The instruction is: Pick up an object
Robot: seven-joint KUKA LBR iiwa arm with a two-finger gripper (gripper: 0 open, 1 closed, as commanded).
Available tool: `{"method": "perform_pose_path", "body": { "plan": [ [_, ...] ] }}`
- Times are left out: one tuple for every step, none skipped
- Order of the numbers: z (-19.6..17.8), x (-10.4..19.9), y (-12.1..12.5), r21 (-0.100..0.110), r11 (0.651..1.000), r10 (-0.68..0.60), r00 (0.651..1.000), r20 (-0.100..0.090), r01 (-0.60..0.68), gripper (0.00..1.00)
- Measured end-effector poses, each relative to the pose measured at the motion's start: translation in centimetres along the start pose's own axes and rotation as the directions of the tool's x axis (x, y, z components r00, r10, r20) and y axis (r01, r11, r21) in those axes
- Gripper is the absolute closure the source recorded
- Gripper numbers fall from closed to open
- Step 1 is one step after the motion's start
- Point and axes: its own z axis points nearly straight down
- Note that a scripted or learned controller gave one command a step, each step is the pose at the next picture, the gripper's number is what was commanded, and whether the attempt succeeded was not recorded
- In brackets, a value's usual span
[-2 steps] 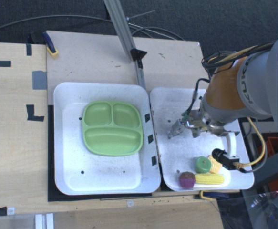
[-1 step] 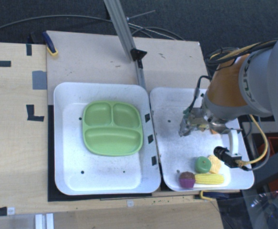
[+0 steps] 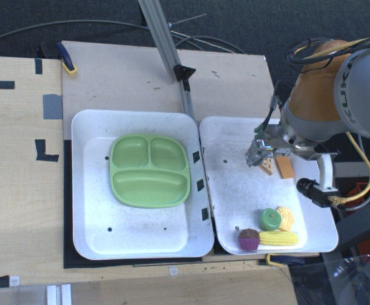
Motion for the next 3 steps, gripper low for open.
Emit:
{"method": "perform_pose_path", "body": {
  "plan": [
    [-1.8,0.0,0.1,0.004,1.0,0.0,1.0,-0.001,0.0,1.0],
    [-1.9,4.7,2.1,0.006,1.0,-0.005,1.0,-0.002,0.005,1.0],
    [-1.1,10.6,3.7,0.007,1.0,-0.006,1.0,-0.002,0.006,1.0]
  ]
}}
